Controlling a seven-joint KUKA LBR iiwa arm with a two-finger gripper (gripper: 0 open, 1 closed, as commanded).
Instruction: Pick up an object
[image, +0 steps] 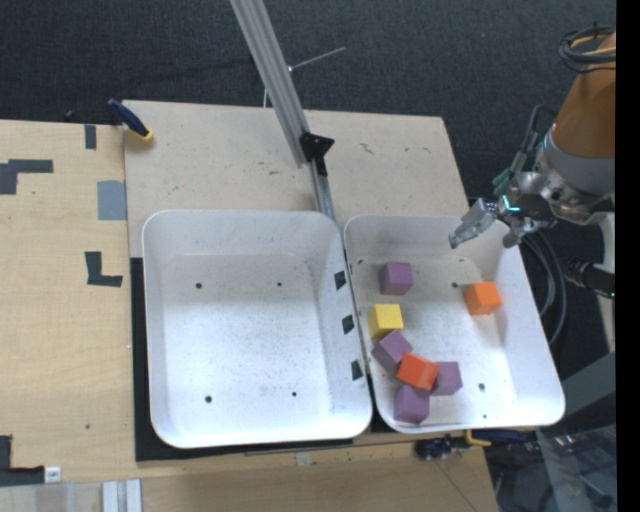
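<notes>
From my feed, the left bin sits at nine o'clock on the surface. In the right bin I see a yellow cube, purple cubes and an orange cube at three o'clock. The claw hovers at that bin's one o'clock corner, fingers seemingly apart, gripping nothing.

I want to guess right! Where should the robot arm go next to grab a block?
Probably down and a little forward onto the lone orange block. The gripper hangs above the right bin's far edge holding nothing, and that block sits close below it, apart from the crowded cluster.
</notes>
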